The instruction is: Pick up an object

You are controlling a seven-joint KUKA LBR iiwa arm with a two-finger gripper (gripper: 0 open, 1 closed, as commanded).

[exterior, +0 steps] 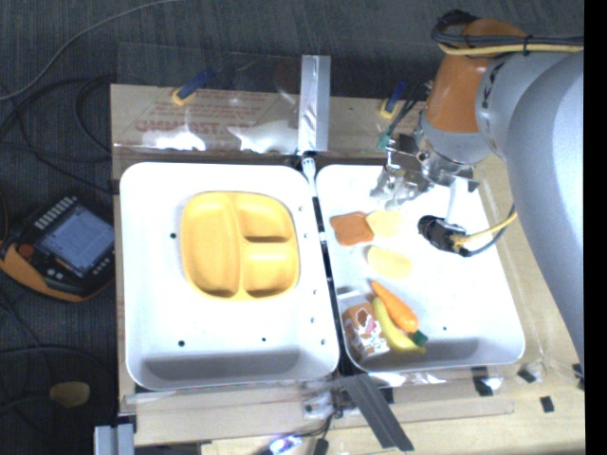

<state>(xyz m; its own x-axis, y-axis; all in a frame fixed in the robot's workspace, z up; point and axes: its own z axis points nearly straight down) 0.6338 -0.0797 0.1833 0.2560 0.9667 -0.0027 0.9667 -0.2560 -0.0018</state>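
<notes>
While the pincer [396, 186] hangs, grip unclear, just below it lie 1 brown slice [350, 227], 2 pale pieces [385, 223], 1 carrot [395, 306], 1 banana [394, 332].

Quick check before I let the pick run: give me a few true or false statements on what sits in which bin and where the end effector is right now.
1. The yellow divided tray lies in the left bin. True.
2. The toy carrot lies in the left bin. False: it is in the right bin, near its front.
3. The end effector is over the back of the right bin. True.
4. The end effector holds the orange-brown toy piece. False: that piece lies on the bin floor, apart from it.
5. The toy banana lies beside the toy carrot. True.
</notes>
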